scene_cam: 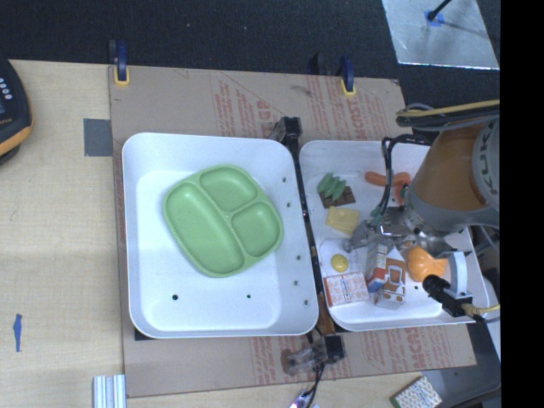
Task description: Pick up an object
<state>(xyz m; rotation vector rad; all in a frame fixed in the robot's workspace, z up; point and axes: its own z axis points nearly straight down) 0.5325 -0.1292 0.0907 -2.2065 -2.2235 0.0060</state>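
My gripper [372, 238] hangs low over the middle of the right bin [357, 320], with the arm coming in from the right. Just left of it lies a pale yellow block [342, 220]. Below it stand a small red and white carton [390, 280] and a flatter red and white box [345, 290]. A small yellow round piece [340, 263] sits near the bin's left wall. A green and brown item [335, 189] lies toward the back. An orange carrot-like piece [380, 178] shows behind the arm, and an orange rounded object [418, 263] sits right of the gripper.
The left bin [149, 228] holds a green divided plate [223, 219]. A raised divider [303, 219] runs between the two bins. The arm's bulk covers the right bin's right side.
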